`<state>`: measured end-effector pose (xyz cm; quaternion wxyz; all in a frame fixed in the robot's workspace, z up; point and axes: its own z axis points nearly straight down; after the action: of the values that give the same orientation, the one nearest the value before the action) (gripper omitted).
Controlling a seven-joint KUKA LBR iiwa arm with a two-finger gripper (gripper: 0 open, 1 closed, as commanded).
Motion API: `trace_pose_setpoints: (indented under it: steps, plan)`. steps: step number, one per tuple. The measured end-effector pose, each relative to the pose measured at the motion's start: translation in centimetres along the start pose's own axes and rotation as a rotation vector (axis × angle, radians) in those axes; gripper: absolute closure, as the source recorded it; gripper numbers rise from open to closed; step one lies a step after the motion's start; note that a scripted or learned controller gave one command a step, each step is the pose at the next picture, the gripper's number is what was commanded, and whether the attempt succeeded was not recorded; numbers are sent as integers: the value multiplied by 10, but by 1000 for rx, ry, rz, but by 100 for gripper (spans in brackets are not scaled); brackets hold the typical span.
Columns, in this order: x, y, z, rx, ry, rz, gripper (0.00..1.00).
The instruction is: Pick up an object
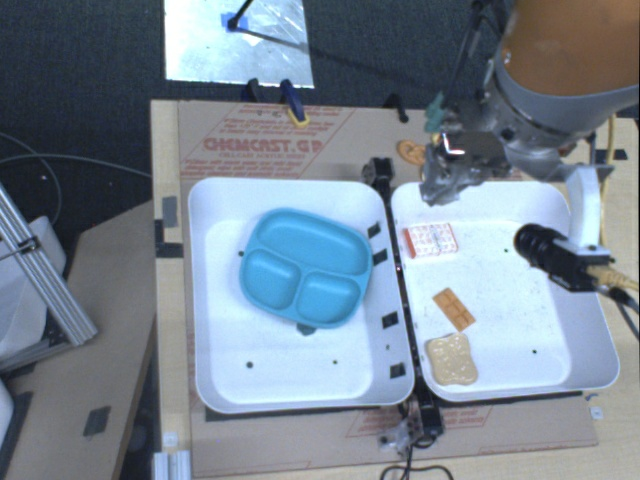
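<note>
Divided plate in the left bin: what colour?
Light blue, seen in the camera view: divided plate.

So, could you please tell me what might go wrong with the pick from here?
The gripper hangs over the far rim of the right bin, so a straight descent might strike the rim. The red-and-white packet, orange wafer and beige piece look flat, so a grasp could slip off. All three lie near the divider wall, which may crowd the approach.
</note>
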<state>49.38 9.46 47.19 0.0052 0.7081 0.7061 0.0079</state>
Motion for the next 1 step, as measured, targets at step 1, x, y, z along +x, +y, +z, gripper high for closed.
trace_pose_setpoints:
  steps: [1]
  plan:
    - [13,-8,34,18,-3,-8,100]
